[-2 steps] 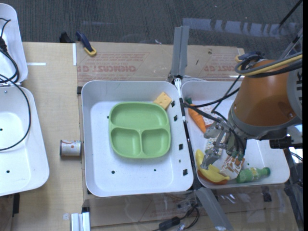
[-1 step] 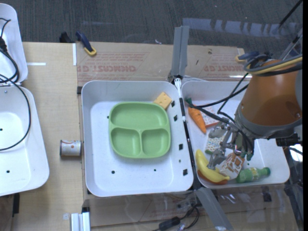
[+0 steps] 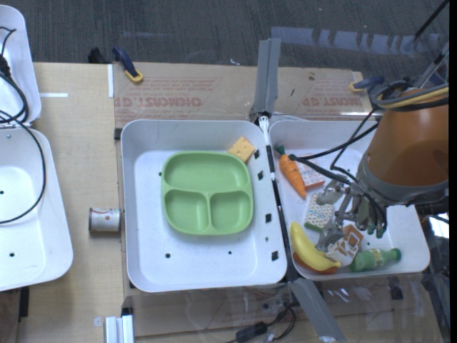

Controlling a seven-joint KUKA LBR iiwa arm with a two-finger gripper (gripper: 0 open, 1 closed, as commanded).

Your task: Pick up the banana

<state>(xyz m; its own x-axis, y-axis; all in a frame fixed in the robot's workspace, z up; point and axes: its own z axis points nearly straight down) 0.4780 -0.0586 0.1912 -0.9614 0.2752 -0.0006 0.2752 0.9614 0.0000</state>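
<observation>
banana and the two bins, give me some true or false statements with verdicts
1. The banana lies in the right bin. True.
2. The green divided plate sits in the right bin. False: it is in the left bin.
3. The toy carrot lies farther from the camera than the banana. True.
4. The pincer is lifting the banana clear of the bin. False: the banana rests on the bin floor, beside the pincer.
5. The yellow cheese-like block lies in the plate's middle compartment. False: it sits off the plate, by its upper right corner.
</observation>
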